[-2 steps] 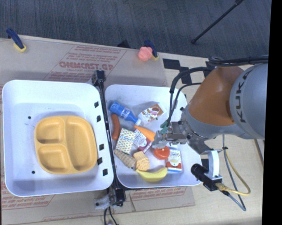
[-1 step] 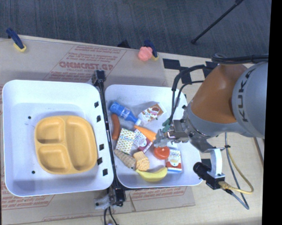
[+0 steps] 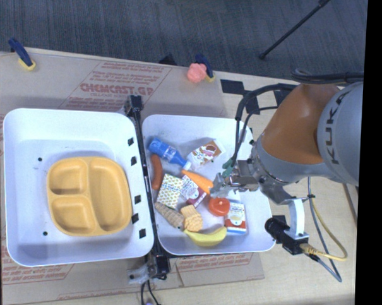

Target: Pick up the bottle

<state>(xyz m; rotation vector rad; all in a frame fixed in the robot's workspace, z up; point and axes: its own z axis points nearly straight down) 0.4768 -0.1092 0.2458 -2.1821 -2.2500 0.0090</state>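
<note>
bottle [image 3: 165, 152] diagonal, cap lower-right

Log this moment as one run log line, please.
bottle: lying in right bin, upper left, ungrasped | hand: over bin's right half, near carrot | yellow tray: left bin

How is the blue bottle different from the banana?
The bottle is blue with a white end; the banana is yellow all over. The bottle is straight, while the banana curves like a smile. The bottle lies near the top left corner of the right bin, beside a hot dog; the banana lies along that bin's bottom edge. Both are lying down in the same bin, and the gripper hovers between them, over neither.
</note>
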